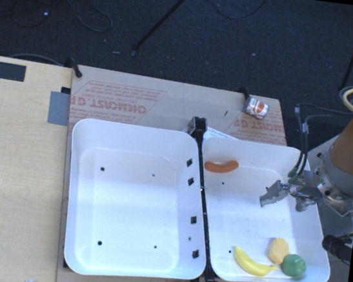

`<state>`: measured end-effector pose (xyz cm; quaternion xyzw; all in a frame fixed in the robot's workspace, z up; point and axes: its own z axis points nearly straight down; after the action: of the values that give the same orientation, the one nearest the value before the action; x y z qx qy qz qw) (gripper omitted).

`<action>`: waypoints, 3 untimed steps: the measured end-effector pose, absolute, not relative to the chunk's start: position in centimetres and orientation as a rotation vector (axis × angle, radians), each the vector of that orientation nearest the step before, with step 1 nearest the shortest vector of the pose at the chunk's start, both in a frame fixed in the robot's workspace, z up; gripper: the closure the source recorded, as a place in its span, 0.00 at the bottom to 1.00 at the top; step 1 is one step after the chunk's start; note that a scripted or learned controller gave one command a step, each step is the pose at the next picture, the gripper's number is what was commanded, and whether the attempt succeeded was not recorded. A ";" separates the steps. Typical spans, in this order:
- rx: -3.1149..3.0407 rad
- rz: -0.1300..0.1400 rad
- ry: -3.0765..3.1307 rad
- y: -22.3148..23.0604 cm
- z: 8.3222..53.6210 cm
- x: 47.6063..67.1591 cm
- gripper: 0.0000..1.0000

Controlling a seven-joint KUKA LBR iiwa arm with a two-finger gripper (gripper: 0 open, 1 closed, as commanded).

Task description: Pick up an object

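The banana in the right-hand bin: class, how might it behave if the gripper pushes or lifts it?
The banana looks curved and smooth, so it would probably pivot or slide on the white bin floor when pushed. It lies close to a yellow piece and a green ball, which it may nudge. It looks like a toy, so likely light and stiff.

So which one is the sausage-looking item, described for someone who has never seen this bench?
Start at the right bin of the two white ones. Its far end, near the black divider, holds the sausage, lying alone on the floor. It is orange-brown and slightly curved, well apart from the banana, the yellow lump and the green ball clustered in the near corner.
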<state>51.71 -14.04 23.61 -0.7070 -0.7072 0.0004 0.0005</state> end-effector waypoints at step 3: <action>-2.220 0.004 -2.218 -16.9 13.7 63.0 1.00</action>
<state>62.99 -16.88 13.71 -0.7074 -0.7068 0.0011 0.0015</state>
